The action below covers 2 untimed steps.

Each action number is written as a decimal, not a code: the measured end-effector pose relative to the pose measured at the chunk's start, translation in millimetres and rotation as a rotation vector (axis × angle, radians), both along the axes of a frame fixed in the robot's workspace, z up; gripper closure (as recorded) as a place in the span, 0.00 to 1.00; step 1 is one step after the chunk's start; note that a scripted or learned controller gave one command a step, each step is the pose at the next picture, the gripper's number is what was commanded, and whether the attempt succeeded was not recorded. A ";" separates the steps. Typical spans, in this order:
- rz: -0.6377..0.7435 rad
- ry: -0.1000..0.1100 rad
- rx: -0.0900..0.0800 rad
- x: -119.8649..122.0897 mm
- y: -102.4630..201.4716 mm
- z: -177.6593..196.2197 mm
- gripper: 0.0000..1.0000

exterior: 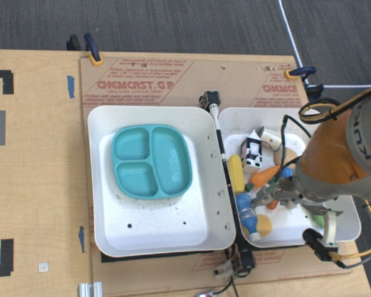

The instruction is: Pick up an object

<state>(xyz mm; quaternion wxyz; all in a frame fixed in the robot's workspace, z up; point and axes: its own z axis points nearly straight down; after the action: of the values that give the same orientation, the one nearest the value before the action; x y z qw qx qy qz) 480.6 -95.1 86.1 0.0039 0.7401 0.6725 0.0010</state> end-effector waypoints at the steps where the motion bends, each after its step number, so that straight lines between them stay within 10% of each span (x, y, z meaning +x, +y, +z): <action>1: 0.115 0.005 0.003 53.1 -0.3 -0.3 0.00; 2: 0.113 0.001 0.002 54.0 -0.9 10.5 1.00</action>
<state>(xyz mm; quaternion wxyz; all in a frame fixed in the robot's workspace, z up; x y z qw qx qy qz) 534.7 -96.0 96.6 0.0028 0.7009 0.7133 0.0014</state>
